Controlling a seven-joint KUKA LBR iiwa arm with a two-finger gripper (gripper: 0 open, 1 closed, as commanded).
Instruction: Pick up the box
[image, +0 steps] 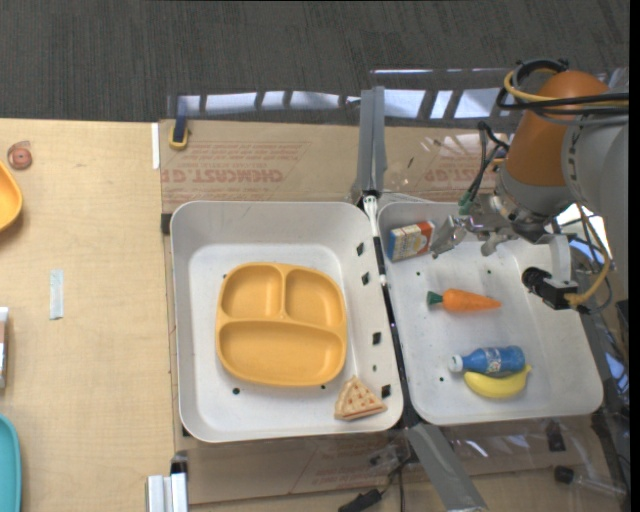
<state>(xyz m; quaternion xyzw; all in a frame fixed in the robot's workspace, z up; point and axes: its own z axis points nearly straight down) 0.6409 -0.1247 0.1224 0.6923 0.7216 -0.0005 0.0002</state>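
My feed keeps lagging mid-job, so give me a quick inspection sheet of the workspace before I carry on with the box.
Surface: two white bins side by side; left bin, right bin, on a bench lined with cardboard.
Job's things: box lies at the far left corner of the right bin, not held.
Clutter: carrot, blue bottle touching a banana in the right bin; orange divided plate and waffle slice in the left bin.
Hand: hand sits just right of the box; grip state unclear.
Cables: yellow and black cables loop over the arm.
Surroundings: wooden table to the left, dark carpet behind.
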